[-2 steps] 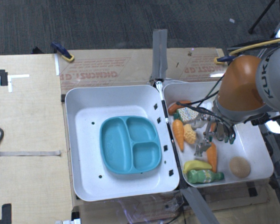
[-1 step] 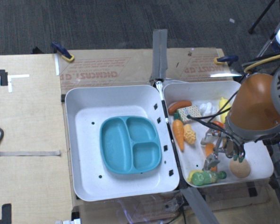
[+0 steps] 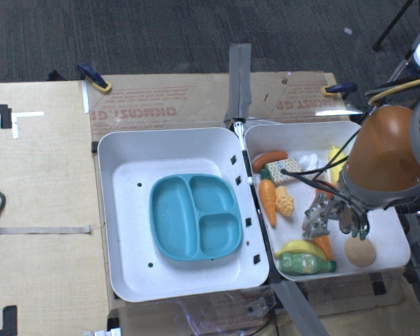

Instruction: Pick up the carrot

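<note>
Over the right white plastic bin (image 3: 393,257), the metal two-finger gripper (image 3: 325,219) is seen, grip state indiscernible, near the tapered orange carrot (image 3: 268,201)

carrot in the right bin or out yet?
In: the carrot lies flat in the right bin, beside the corn.

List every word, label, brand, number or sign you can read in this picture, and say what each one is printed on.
Red printed lettering on the brown cardboard sheet behind the two white bins, left patch: upside down and too blurred to read with certainty.
Red printed lettering on the same sheet, right patch: likewise upside down and too blurred.
Label on the green plastic bottle in the right white bin: too small to read.
</note>
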